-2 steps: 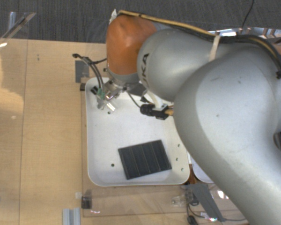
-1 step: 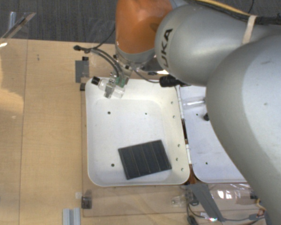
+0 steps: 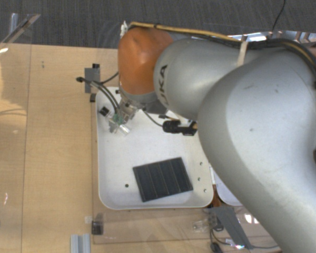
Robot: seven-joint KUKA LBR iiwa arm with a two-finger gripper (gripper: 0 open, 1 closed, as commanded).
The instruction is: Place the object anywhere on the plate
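A dark grey, ribbed rectangular plate [image 3: 162,179] lies flat in the near half of the left white bin [image 3: 108,194]. My gripper [image 3: 117,123] hangs over the bin's far left corner, well away from the plate and up-left of it. The orange band and the grey wrist above cover most of the gripper. Something small and greenish shows at its tip, too small to name. The arm hides the far part of the bin.
The big grey arm [image 3: 253,120] crosses the right side and covers nearly all of the right bin [image 3: 226,195]. A black cable plug [image 3: 179,127] hangs over the left bin. A small bracket [image 3: 91,78] stands on the wooden bench [image 3: 42,141] at the bin's far left corner.
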